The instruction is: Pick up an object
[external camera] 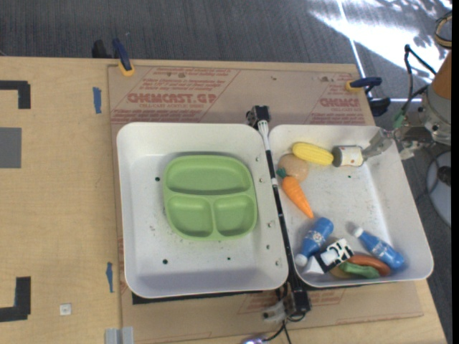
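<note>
The right white bin [401,192] holds the loose objects. A yellow corn cob [312,153] lies at its far side, with a small white cylinder [349,156] just right of it. A tan round piece [293,168] and an orange carrot [297,196] lie near the left wall. Two blue bottles [315,236] [379,250], a black-and-white item [336,253] and a red and green piece [362,265] crowd the near corner. My gripper [378,143] reaches in over the bin's far right rim, its tip just right of the white cylinder. Nothing is visibly between its tips.
The left white bin [136,192] holds a green divided plate [210,196]. A black clamp [258,115] sits where the bins meet at the back. Cables and the arm's base [434,113] stand past the right rim. Brown cardboard [179,95] lies under both bins.
</note>
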Controlling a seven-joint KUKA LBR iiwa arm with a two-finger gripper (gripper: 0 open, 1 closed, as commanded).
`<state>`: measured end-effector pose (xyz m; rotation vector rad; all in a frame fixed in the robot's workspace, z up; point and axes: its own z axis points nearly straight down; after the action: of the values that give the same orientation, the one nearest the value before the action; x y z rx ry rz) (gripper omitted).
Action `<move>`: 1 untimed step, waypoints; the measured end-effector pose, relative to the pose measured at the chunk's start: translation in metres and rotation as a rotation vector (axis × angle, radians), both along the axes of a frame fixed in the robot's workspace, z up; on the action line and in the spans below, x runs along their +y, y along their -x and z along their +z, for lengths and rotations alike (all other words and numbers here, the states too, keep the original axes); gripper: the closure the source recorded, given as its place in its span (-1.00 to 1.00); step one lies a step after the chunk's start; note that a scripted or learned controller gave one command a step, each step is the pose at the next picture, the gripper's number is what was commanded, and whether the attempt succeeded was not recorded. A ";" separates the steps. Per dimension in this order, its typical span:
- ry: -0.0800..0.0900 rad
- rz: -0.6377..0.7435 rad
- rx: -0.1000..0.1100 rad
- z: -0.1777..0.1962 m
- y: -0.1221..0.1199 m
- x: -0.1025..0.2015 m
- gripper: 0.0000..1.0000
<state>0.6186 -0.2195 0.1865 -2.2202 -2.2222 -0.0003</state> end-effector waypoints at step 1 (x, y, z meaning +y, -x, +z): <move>-0.001 0.154 0.006 -0.089 -0.043 0.048 -1.00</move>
<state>0.6615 -0.1712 0.0972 -2.0394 -2.3829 0.0057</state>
